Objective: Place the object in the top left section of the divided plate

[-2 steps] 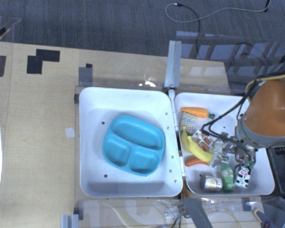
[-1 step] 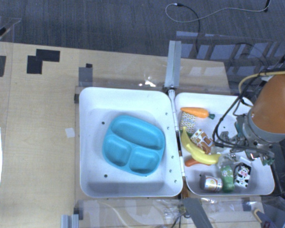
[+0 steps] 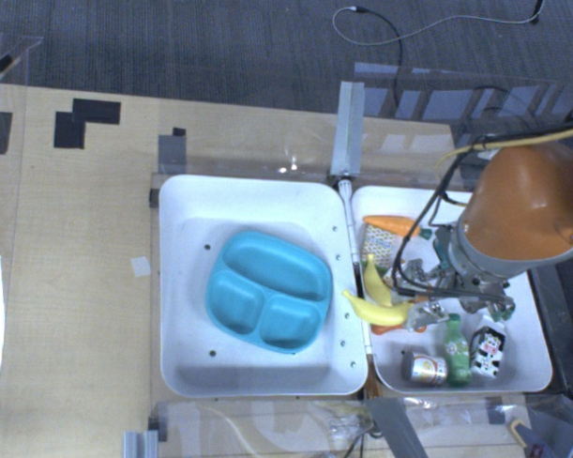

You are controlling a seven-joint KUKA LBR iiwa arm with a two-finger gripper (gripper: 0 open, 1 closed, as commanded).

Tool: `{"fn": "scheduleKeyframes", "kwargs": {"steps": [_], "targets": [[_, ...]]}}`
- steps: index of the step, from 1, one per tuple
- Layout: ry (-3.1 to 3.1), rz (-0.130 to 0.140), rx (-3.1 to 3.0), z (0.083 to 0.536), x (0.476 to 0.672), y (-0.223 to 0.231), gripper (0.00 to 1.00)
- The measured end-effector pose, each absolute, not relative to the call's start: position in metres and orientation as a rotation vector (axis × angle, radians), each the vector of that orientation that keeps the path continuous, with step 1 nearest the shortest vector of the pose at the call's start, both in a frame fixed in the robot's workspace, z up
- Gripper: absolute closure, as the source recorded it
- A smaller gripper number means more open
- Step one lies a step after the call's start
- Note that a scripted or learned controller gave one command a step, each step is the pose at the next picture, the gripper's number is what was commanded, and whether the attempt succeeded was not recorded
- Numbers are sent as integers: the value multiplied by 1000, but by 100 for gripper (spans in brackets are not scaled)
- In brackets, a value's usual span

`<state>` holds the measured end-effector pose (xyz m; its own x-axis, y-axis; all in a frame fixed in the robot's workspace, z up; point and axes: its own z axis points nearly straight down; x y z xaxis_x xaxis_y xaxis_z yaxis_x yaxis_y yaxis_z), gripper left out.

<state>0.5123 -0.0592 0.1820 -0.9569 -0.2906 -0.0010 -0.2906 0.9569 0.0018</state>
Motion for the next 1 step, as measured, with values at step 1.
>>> {"fn": "scheduleKeyframes", "kwargs": {"steps": [1], "targets": [[2979, 4, -990, 182, 521, -21, 100]]}}
